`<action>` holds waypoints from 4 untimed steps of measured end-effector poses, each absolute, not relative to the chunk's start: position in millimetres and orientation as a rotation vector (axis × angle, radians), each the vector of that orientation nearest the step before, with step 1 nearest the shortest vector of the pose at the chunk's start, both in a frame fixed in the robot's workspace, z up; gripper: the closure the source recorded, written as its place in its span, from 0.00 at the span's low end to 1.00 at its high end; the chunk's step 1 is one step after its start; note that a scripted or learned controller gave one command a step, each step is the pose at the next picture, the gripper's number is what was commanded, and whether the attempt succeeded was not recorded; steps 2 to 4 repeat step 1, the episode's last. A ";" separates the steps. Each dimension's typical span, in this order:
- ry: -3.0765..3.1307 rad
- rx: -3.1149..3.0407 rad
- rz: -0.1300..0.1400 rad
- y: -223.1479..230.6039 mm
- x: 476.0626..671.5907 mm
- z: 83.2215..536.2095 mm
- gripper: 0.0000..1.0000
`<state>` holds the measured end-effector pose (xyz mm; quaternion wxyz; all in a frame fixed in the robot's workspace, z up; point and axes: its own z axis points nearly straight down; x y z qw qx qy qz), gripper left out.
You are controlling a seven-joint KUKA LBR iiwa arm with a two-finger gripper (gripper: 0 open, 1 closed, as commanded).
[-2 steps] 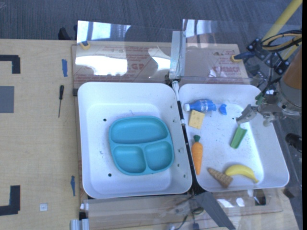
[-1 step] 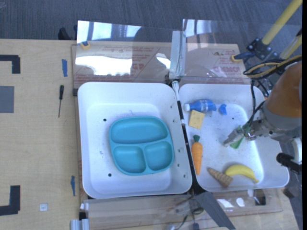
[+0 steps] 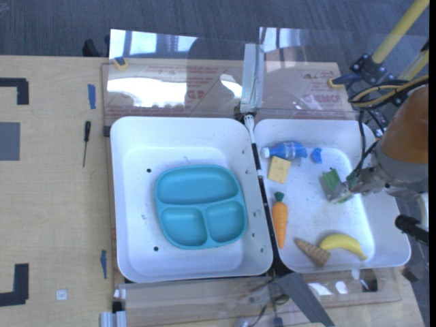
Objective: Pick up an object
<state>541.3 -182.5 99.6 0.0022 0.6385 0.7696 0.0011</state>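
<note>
- While the arm reaches in from the right of the frame, the left bin (image 3: 129,148) at centre-left holds a blue divided tray (image 3: 201,205); not the working side.
- Right bin (image 3: 392,247), along its left wall: blue bottle (image 3: 286,150) at the top, a yellow block (image 3: 279,169) below it, then a carrot (image 3: 280,219) lying lengthwise.
- Lower part of that bin: a waffle cone (image 3: 312,251) touching a banana (image 3: 344,245).
- Centre-right: a small green object (image 3: 332,183), the likely target; the gripper (image 3: 353,184) sits just beside or on it. Cannot tell how far the jaws are parted, nor whether they grip anything.
- Judged light, rigid, probably smooth plastic; take it across its narrow sides.
- Bare floor surrounds it; the right wall is near, so lift straight up.
</note>
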 end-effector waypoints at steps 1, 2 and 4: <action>2.193 2.245 0.008 -86.0 586.1 197.1 1.00; 2.193 2.245 0.008 -86.0 586.1 197.1 1.00; 2.193 2.245 0.008 -86.0 586.1 197.1 1.00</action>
